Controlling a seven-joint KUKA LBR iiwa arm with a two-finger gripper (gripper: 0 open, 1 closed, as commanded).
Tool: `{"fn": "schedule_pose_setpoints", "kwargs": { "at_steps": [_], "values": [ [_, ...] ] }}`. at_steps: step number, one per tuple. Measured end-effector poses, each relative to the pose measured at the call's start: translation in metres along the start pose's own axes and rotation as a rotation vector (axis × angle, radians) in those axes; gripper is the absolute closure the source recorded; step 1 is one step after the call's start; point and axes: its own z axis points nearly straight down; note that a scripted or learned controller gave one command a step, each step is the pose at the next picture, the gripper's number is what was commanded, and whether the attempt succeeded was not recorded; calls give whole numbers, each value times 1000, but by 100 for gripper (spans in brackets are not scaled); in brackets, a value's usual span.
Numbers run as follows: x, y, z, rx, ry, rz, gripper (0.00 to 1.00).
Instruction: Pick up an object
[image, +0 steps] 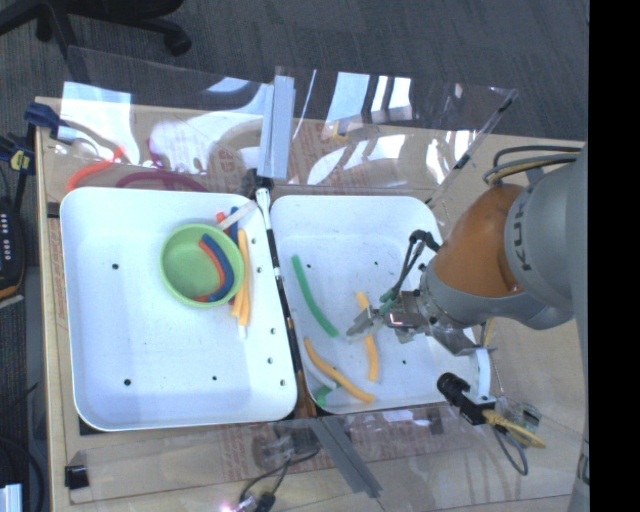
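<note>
Jaws (362, 322) of the gripper are hanging low over the right bin (330, 215), a little right of the frame's centre, and whether they are open or closed is not something the view is making clear; nothing is showing between them.

At far left, the left bin (110, 330) is lying on the worktop (560, 400), and it is carrying a green bowl (200, 265) in its upper right part. Red and blue curved pieces (213, 262) are sitting inside the bowl against its right wall. Just beside the bowl's right side, thin orange sticks (242, 285) are lying roughly upright in the frame, touching the bowl's rim.

Moving right, the right bin is holding a long green strip (313, 297) that is slanting from upper left to lower right, near the bin's left wall. Below it, an orange strip (338, 371) is running along the bin's lower edge. A short orange piece (372, 358) is lying just below the jaws, and another small orange piece (362, 301) is lying just above them.

At right, the grey arm with its orange band (475, 262) is reaching in over the right bin's right edge.
</note>
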Motion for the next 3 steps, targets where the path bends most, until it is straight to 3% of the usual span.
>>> {"fn": "schedule_pose_setpoints", "kwargs": {
  "at_steps": [1, 2, 3],
  "values": [
    [-2, 19, 33, -2, -2, -44, 0],
    [-2, 19, 24, -1, -3, -50, 100],
    [36, 116, -81, -2, 2, 27, 100]
  ]
}}
